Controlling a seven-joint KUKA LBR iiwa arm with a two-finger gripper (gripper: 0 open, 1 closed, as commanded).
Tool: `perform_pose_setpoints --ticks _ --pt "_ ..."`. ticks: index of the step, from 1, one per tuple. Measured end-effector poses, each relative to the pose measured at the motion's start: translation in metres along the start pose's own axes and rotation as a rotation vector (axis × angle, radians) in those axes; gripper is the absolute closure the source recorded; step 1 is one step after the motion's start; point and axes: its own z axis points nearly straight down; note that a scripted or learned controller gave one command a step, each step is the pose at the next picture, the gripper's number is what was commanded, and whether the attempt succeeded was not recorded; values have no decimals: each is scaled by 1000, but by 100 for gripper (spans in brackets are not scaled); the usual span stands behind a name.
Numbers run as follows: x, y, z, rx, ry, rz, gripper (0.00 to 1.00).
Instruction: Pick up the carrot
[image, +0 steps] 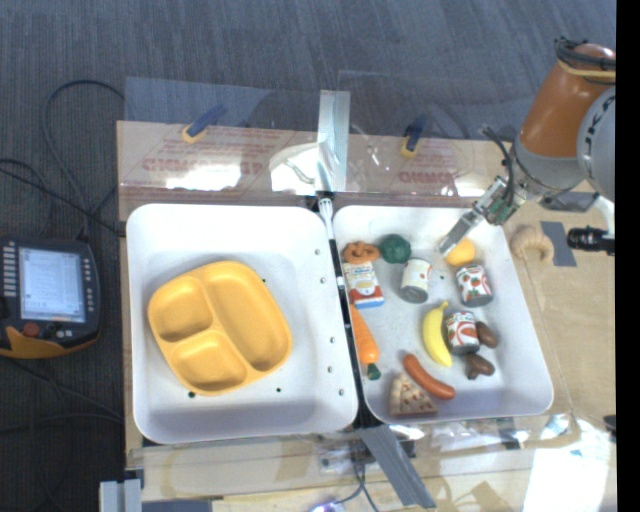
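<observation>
Camera view has my grey two-finger gripper (455, 236) hanging over the right white bin (528, 330), honestly can't tell its jaw state. Orange tapered carrot (364, 338) lies well apart, against the bin's left wall.

Two bins sit side by side on the counter (560, 300): the left bin (180, 225) holds a divided tray (218, 325). In the right bin (530, 385), the carrot (364, 338) lies along the left wall, a banana (435, 335) at centre, a sausage (428, 375) and pizza slice (410, 397) toward the front. The tool (458, 235) is over the right bin's rear, just beside a can (415, 279).
</observation>
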Motion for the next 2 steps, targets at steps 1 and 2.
perform_pose_setpoints --ticks 1,2 --pt "57 31 -41 -5 0 197 0" --pt "17 11 40 6 7 269 0"
